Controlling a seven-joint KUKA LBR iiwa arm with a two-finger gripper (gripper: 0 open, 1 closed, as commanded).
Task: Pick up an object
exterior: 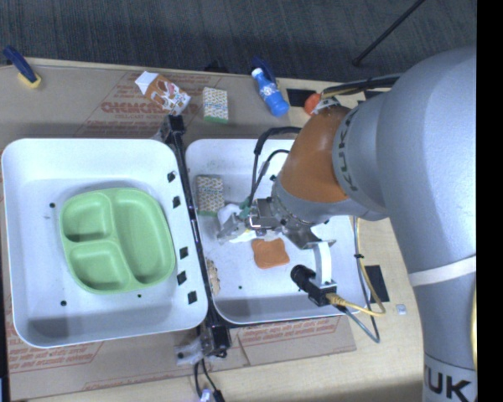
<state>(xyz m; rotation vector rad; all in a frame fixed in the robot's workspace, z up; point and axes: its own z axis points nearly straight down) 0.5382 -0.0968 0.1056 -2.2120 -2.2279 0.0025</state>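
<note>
While gripper (235, 223) hovers over right bin (235, 312), grip state unclear; orange piece (271, 254), patterned sponge (210, 193) nearby.

green tray (117, 239): smooth, shiny plastic | bins (21, 224): smooth white plastic | arm (419, 149): smooth grey, soft shine | bench (377, 342): pale wood

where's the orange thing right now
The flat orange piece lies on the floor of the right bin, toward its near side, just below the gripper and right of a small patterned block.
</note>
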